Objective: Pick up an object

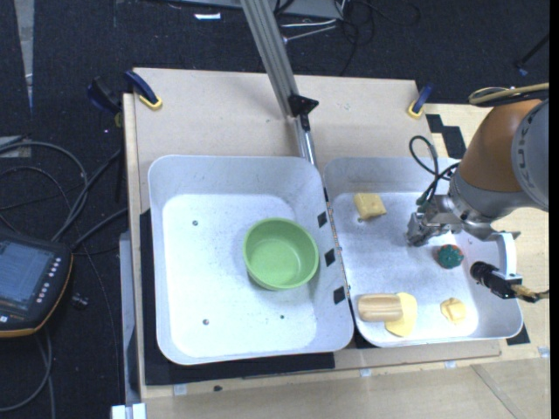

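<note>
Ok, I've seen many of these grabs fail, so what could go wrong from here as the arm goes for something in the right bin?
1. The pincer sits over bare floor of the right bin, beside the small teal ball rather than over it; closing here may catch nothing.
2. The ball is round and could roll away if nudged.
3. The yellow block and the yellow piece lie apart from the pincer, so reaching either means a fresh approach.

1. A grey metal pole [272, 46] slants across the pale wooden bench [227, 116].
2. A black handheld pendant with a screen [26, 282] lies left, on dark carpet [61, 51].
3. Blue-and-yellow clamps [142, 90] grip the bench's far corners.
</note>
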{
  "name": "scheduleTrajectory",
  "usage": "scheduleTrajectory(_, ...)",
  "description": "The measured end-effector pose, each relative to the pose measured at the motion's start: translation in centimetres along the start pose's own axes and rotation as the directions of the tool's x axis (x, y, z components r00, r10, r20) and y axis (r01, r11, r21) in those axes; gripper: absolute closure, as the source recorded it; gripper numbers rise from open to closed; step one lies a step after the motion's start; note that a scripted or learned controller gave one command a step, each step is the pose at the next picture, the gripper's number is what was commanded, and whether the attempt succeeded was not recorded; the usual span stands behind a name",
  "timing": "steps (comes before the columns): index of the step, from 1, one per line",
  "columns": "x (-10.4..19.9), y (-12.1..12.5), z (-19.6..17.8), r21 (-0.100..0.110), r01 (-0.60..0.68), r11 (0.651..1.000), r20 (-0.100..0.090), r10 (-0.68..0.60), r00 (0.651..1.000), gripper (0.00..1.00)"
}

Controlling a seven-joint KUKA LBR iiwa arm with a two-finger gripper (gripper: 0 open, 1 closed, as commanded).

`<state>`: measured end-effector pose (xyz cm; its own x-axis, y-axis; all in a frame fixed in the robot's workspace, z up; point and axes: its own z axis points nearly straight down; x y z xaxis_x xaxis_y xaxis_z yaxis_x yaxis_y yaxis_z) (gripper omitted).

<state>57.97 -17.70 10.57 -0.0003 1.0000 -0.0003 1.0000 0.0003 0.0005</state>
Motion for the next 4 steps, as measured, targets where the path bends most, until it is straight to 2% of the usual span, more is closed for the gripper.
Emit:
scheduleTrajectory(2, -0.4, -0.3, -8.5, -0.002, 0.0, 1.0, 0.0, 0.0, 1.0, 1.0)
scheduleTrajectory(3, -0.7, -1.2, -13.8, -0.003, -0.001, 1.0, 0.001, 0.001, 1.0, 1.0)
scheduleTrajectory(4, 4.5, 0.6, -13.7, 0.0, 0.004, 1.0, -0.001, -0.004, 1.0, 1.0)
